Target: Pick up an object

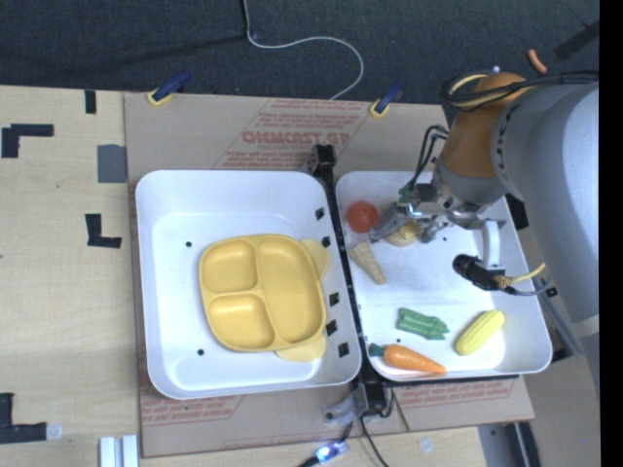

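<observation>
Behind the jaws [404,224], something yellowish, unclear.

Brightness: the scene is evenly and fairly brightly lit from above.
Glare: the white bins [156,261] are slightly washed out.
Shadows: soft, short ones are cast under the yellow tray [261,292].
Sharpness: mild overall softness is seen; the far dark floor [117,17] is grainy.

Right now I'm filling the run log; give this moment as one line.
task: pick up an object | gripper: low in right bin, beside tomato | grasp: cannot tell | carrot, corn: untouched
</observation>
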### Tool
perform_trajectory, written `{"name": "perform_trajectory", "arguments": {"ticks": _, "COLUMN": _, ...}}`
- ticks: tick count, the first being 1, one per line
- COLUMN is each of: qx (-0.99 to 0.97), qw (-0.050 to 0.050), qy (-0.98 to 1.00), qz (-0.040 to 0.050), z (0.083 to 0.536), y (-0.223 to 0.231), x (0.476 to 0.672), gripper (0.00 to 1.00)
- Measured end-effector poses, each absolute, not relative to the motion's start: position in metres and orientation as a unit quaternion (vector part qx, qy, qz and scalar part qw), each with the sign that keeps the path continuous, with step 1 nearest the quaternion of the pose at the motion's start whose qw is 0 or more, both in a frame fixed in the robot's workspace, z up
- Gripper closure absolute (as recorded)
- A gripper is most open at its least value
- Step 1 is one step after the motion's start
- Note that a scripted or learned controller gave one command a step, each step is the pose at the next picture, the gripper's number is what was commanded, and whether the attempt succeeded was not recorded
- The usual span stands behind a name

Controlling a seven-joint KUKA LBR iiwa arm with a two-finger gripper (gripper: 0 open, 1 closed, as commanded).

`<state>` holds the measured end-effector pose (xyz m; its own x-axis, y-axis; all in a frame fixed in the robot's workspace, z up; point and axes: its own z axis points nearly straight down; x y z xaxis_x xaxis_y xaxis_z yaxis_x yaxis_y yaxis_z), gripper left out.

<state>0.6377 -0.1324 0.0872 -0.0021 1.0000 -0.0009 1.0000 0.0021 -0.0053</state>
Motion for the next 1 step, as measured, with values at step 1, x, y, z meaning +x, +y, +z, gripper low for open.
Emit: {"name": "perform_trajectory", "arguments": {"ticks": 1, "qx": -0.706, "qw": 0.003, "qy": -0.708, "qz": 0.0018, "z": 0.1006, "y": -0.1315, "x": 0.6382, "gripper": 1.00}}
